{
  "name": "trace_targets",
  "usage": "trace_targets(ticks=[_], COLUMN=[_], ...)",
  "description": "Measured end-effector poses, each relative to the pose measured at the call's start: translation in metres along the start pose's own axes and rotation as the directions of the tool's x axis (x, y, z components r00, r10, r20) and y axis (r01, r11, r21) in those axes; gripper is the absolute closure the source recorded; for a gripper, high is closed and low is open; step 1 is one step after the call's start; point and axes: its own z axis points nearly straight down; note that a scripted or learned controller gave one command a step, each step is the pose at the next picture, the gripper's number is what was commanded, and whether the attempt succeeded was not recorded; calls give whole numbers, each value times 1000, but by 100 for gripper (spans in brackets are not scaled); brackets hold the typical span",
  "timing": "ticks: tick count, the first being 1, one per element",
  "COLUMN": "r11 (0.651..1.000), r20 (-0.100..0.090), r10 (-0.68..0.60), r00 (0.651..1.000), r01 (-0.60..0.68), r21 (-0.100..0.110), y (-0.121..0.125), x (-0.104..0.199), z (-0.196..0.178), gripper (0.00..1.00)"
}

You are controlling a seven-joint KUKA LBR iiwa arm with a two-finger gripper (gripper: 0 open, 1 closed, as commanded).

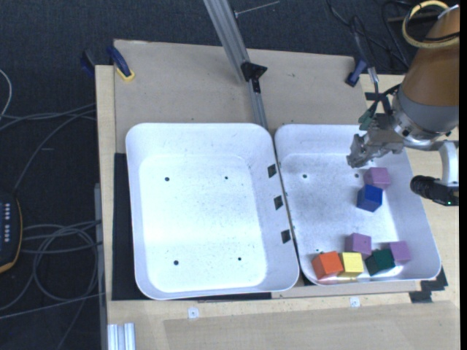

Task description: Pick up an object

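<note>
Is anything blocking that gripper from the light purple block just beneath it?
Nothing visible does. The gripper hangs just above-left of the light purple block, with bare floor of the right white bin between. The blue cube sits beyond it.

Tabletop (190, 71): pale wood board, the landmark for all entries. Metal pole (232, 39): slants across its rear edge, a black bracket (253, 71) clipped on it. Blue clamps: one at the rear left corner (120, 63), one at the rear right (356, 71). Loose cables (44, 195): on dark carpet left of the tabletop. Dark device (7, 228): farther left.
</note>
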Motion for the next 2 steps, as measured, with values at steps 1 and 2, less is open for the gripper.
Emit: trace_targets(ticks=[1,2], r11=[1000,1000], r20=[-4,-4], r10=[-4,-5], r00=[1000,1000], r01=[4,5], r21=[10,10], y=[-15,-28], x=[48,95], z=[4,0], gripper=[100,100])
